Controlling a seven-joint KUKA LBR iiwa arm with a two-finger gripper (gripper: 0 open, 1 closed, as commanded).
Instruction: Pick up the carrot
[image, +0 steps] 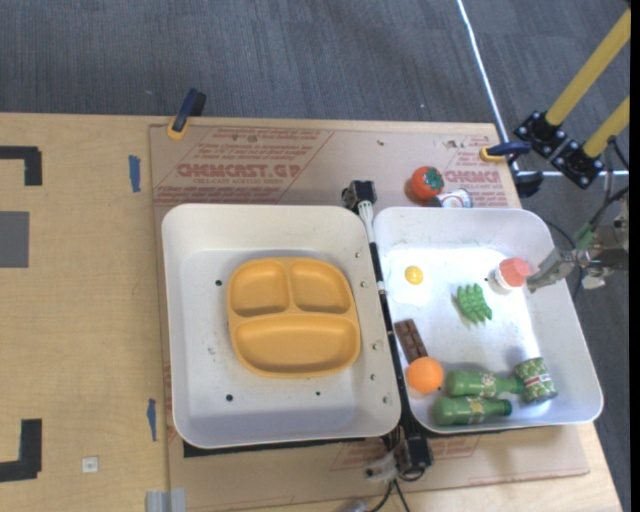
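The gripper (549, 270) reaches in low over the right rim of the right bin (560, 400), a slim grey shape at the end of the arm (600, 250). Its tip is right against a small reddish-orange rounded piece, taken here for the carrot (514, 271). How wide the gripper stands, and whether it has hold of anything, cannot be told from this view. The carrot sits in the upper right part of that bin, near the far wall, with a small white bit touching its left side. Just below and left of it lies a green leafy toy (473, 303), and further left a fried egg (413, 275). Along the bin's near side are a brown bar (408, 339), an orange ball (425, 375), two green bottles (475, 395) and a green can (536, 379). The left bin (190, 400) holds a yellow divided plate (293, 315). Beyond the bins, a tomato (425, 183) rests on the bench.
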